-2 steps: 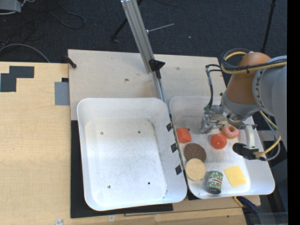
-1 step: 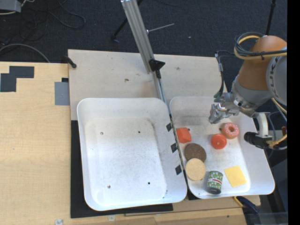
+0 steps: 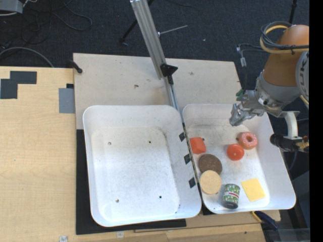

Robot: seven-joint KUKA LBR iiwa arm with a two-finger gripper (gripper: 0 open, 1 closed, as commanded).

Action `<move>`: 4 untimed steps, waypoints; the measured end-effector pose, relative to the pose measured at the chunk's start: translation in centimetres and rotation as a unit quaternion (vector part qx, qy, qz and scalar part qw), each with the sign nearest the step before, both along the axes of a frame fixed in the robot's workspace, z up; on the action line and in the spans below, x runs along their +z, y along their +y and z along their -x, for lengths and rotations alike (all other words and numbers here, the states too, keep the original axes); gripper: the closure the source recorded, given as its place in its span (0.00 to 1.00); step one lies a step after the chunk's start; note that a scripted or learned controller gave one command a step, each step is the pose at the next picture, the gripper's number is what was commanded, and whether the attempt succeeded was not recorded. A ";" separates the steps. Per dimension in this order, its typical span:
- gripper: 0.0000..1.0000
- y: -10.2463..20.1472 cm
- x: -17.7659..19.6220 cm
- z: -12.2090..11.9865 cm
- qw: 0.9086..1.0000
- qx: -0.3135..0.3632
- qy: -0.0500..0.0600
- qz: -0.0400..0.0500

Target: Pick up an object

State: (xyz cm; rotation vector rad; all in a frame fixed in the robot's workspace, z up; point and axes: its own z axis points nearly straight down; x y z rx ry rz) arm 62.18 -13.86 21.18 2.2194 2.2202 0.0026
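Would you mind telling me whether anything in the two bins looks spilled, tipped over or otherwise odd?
One thing: the small green can in the right bin lies on its side near the front edge, beside the yellow block. Nothing looks spilled or damaged.

A slanted aluminium rail (image 3: 151,37) rises behind the bins; black cables (image 3: 45,14) trail across the dark floor (image 3: 212,19) beyond the bench (image 3: 116,79).

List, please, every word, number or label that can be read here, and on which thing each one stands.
None can be read.
The small can in the right bin has a green and white label: too small and blurred to read.
The other items in that bin carry no visible text.
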 end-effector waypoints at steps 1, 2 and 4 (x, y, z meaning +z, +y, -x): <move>1.00 -0.1 5.0 0.0 1.000 0.000 0.002 0.000; 1.00 4.4 3.9 1.1 1.000 0.002 0.004 -0.001; 1.00 14.3 3.9 1.8 1.000 0.002 0.004 -0.001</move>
